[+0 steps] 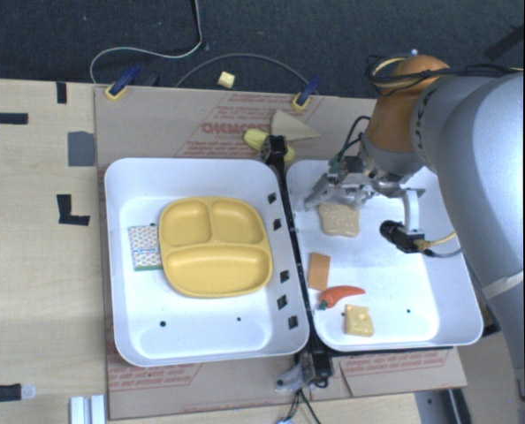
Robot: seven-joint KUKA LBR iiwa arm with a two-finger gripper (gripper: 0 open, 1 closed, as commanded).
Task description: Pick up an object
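The right bin (439,316) holds a pale tan bread-like slice (339,221) near its back left. In front of it lie an orange flat piece (319,270), a red-orange pepper (340,296) and a yellow cheese block (358,321). My gripper (341,193) hangs low over the back of this bin, right at the far edge of the bread-like slice. The grey arm with its orange band (395,122) comes in from the right and hides the bin's back right corner.
The left bin (130,325) holds a yellow divided plate (216,246) and a small patterned card (145,246) beside it. Behind the bins lie a tan wedge (293,126), a yellow item (256,138) and a small yellow cube (226,79). A black divider (285,237) runs between the bins.
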